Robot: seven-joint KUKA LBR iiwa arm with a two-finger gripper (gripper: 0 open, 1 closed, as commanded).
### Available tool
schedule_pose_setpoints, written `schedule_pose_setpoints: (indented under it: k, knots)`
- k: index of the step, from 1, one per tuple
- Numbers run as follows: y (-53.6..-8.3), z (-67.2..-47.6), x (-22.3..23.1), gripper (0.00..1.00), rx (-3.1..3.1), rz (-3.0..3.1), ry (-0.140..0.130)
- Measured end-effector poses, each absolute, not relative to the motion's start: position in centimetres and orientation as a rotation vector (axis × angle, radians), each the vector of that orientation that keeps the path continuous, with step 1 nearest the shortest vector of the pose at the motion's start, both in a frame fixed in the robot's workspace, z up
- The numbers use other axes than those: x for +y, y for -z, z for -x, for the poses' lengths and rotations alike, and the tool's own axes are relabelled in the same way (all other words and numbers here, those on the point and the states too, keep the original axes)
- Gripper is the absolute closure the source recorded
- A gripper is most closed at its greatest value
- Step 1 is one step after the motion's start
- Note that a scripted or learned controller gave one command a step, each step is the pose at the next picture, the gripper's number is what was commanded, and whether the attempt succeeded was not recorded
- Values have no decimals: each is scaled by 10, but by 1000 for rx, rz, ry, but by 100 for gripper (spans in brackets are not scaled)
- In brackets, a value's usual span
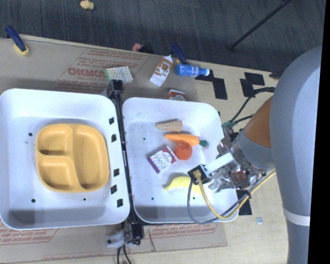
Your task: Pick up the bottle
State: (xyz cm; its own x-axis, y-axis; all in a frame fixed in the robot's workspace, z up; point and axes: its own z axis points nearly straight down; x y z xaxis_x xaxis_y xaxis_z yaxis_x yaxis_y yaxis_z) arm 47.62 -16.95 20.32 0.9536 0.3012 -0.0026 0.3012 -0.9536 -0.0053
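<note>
Bottle (192, 71) (blue, small) outside bins

Arm (300, 127): smooth, rounded pale grey casing, showing an orange band (261, 127) near the wrist. Wrist assembly (239, 162) is showing bare metal parts with a white bracket and a small black block. A yellow cable (219, 208) and a black cable are looping beneath it; thin dark wires are trailing above.

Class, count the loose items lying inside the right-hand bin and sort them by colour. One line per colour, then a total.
Orange: 2, carrot and round orange piece
Yellow: 1, banana
Tan: 1, bread stick
Purple: 1, packet
Total: 5
</note>
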Motion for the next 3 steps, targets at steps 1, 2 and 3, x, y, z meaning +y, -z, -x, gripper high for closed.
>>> schedule_pose_setpoints:
  k: [1, 2, 3]
  knots:
    - [-209, -476, -151, 100, -650, 3067, -7]
    - [-264, -477, -136, 100, -1122, 2932, -2]
    - [-224, -476, -194, 100, -1072, 2948, -6]
